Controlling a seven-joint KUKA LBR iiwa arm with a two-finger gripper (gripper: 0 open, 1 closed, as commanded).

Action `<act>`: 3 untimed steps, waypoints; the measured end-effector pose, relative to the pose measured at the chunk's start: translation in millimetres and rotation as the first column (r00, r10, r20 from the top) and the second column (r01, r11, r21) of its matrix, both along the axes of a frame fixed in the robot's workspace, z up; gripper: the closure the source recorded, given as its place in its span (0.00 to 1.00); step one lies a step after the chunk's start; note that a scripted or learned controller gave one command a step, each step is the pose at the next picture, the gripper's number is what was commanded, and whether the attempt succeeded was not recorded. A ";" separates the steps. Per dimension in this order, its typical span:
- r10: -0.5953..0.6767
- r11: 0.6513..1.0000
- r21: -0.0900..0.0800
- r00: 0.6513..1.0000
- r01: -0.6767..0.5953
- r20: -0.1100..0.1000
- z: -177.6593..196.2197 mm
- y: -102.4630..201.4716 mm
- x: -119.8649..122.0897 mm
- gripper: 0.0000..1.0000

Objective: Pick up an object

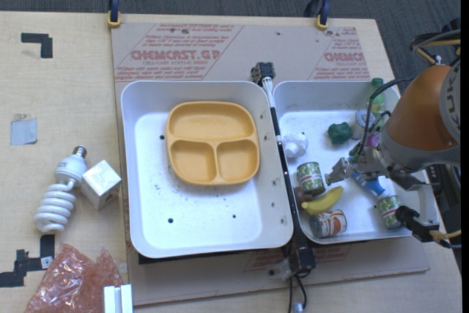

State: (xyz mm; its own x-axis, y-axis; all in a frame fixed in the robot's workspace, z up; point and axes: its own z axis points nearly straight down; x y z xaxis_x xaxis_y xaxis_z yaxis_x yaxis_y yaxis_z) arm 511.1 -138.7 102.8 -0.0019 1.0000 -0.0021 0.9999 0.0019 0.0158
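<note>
The right bin (410,231) holds several small objects: a green-labelled can (310,177), a yellow banana (322,200), a red-labelled can (331,223), another green can (388,210), a dark green lump (339,132), a white object (294,146) and a blue item (373,186). My gripper (341,171) hangs low over the middle of this bin, just right of the green-labelled can and above the banana's tip. The arm's grey and orange wrist (421,117) covers the bin's right side. Nothing is visibly held.
The left bin (146,216) carries an orange divided plate (213,141). A green-capped bottle (375,94) stands at the right bin's far edge. On the bench to the left lie a spiral light bulb (60,194), a white cube (101,182) and a red mesh bag (69,282).
</note>
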 end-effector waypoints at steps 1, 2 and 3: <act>-0.001 1.000 0.001 1.000 0.001 -0.015 30.5 -4.5 74.5 0.00; 0.002 1.000 0.009 1.000 -0.001 -0.019 -10.7 -80.2 9.8 0.00; -0.001 1.000 0.002 1.000 0.001 -0.013 -0.3 -82.7 11.0 1.00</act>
